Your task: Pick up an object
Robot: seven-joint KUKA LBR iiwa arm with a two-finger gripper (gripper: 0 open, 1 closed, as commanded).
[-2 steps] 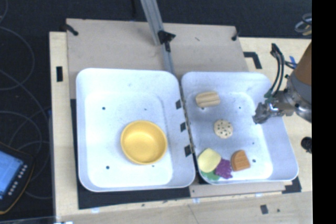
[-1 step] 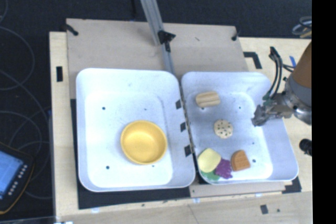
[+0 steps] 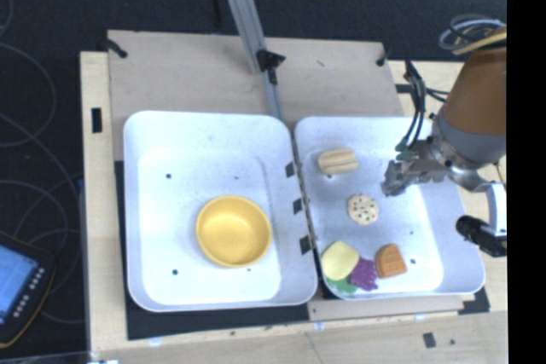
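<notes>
The gripper [image 3: 397,180] hung over the right bin [image 3: 426,268], just beside the cookie [image 3: 363,209], in what looked like the approach step; its opening could not be told, and next it needed to centre over the cookie and descend.

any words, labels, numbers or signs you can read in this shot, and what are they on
No text can be read anywhere in this view.
The dark handheld device with a blue screen at the left edge is lit, but whatever it shows is too small and blurred to read.
The round yellow plastic bowl, the round cookie with dark chips and the two shallow white bins carry no visible lettering.
</notes>
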